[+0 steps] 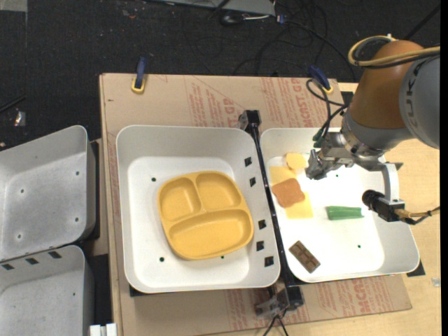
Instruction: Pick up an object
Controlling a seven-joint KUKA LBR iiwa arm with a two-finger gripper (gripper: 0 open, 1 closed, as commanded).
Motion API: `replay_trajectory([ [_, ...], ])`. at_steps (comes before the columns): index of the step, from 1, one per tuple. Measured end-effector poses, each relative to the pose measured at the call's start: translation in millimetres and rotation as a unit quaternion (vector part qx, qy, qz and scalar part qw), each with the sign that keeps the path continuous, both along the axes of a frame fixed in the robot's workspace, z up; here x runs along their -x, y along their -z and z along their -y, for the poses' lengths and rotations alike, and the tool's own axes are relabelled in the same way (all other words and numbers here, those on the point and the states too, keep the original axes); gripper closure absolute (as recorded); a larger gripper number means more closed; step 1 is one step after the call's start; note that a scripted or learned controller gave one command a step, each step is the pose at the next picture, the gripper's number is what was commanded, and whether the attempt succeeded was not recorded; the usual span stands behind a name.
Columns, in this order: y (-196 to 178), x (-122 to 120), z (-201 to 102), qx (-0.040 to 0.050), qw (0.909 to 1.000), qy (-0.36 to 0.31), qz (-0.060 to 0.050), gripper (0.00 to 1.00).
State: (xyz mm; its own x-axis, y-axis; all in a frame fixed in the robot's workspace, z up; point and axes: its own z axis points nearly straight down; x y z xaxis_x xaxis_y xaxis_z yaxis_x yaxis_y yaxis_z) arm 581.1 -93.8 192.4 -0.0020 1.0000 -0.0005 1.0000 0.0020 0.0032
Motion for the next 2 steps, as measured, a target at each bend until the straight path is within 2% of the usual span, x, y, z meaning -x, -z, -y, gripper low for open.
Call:
replay_trajectory([
  [2, -87, 0, 1, 0.0002, 1.0, 0.0, 0.0, 1.0],
])
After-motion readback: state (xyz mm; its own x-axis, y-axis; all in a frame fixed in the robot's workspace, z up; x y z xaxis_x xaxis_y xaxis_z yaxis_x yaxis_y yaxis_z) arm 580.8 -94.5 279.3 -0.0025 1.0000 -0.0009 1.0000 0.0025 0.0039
